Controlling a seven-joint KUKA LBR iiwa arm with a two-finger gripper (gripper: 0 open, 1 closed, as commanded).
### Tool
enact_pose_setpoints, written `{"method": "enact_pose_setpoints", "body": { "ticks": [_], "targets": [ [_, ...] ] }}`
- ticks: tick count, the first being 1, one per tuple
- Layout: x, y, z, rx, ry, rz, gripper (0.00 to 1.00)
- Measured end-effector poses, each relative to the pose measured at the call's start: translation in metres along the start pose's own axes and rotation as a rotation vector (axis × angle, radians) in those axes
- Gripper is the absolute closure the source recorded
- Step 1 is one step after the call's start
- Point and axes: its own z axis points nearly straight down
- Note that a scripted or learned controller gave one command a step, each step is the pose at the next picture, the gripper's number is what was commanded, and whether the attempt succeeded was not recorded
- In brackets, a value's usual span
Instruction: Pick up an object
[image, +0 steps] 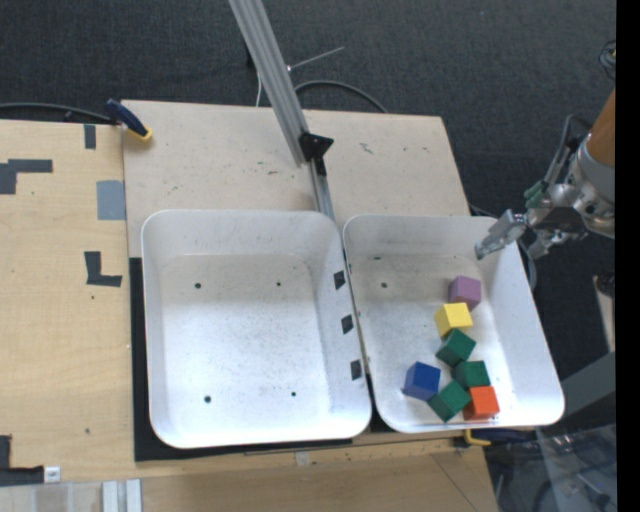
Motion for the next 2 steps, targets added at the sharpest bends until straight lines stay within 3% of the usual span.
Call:
{"method": "enact_pose_setpoints", "body": {
  "ticks": [1, 2],
  "targets": [
    [0.000, 0.000, 0.000, 0.000, 0.000, 0.000, 0.00],
    [-0.004, -0.007, 0.047, 0.005, 0.000, 0.002, 0.00]
  ]
}}
